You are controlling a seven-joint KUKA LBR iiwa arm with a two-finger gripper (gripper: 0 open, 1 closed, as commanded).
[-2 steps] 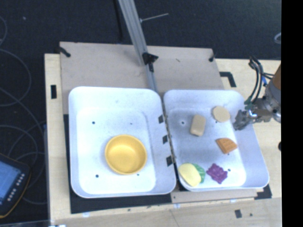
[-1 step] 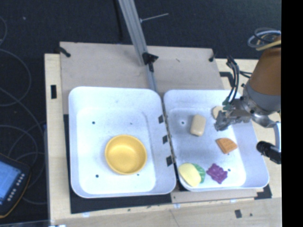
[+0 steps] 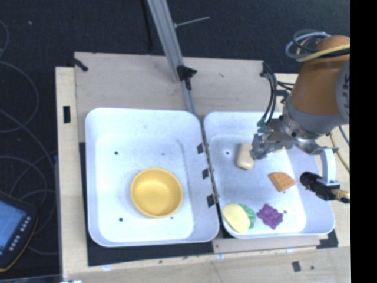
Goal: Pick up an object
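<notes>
Right bin (image 3: 306,217), smooth white plastic: rounded beige block (image 3: 244,157) near centre, gripper (image 3: 257,152) touching its 3 o'clock side; finger opening cannot tell. Orange wedge (image 3: 281,181), knobbly purple cluster (image 3: 270,215), yellow-green piece (image 3: 238,217) toward 6 o'clock. Left bin (image 3: 100,128): glossy yellow bowl (image 3: 156,192).

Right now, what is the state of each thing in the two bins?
Yellow bowl: upright, alone in left bin.
Beige piece: in right bin, at the gripper.
Orange wedge: lying free.
Purple grapes: lying free.
Yellow-green item: against the near rim.
</notes>
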